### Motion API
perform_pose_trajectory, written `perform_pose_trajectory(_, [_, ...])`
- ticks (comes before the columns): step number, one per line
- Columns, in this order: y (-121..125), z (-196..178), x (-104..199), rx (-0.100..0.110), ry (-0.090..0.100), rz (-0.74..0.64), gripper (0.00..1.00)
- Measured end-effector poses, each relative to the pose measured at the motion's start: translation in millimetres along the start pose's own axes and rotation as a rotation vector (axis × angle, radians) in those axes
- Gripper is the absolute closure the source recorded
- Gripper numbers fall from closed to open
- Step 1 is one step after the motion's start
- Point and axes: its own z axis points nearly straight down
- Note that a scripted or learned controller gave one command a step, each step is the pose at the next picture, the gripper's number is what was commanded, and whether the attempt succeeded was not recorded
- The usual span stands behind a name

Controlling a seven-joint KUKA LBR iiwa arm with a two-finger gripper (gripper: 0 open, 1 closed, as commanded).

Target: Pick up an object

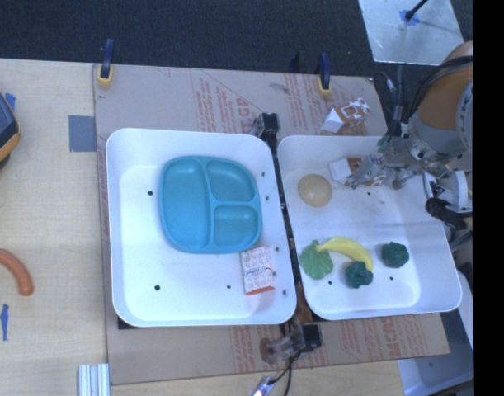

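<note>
- Reaching in from the right, the grey arm [437, 110] with its orange band brings the gripper [369, 174] low over the far part of the right bin [433, 291]
- Whether the gripper is spread or closed I cannot tell (its tip is a small, cluttered tangle at this slant), and nothing can be made out in its grasp
- Lying just beside the gripper tip, a small white packet [341, 170] sits on the bin floor
- Resting near the right bin's far left corner is a pale round ball [314, 190]
- Grouped toward the near side are a green leafy piece [316, 261], a yellow banana [347, 248] touching it, a dark green piece [358, 275] and another dark green piece [394, 254]
- Sitting in the left bin [132, 295] are a blue divided plate [210, 203] and a small printed packet [257, 270] beside the plate's near right corner
</note>
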Motion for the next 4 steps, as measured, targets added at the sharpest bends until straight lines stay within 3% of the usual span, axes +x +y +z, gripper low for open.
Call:
perform_pose_trajectory(1, [-0.4, -1.7, 27.5, -0.003, -0.011, 0.005, 0.00])
perform_pose_trajectory(2, [0.4, 0.3, 1.7, -0.001, 0.004, 0.001, 0.00])
perform_pose_trajectory(3, [-0.2, -1.5, 34.8, -0.003, -0.012, 0.006, 0.00])
perform_pose_trajectory(4, [0.4, 0.6, 1.5, -0.002, 0.003, 0.002, 0.00])
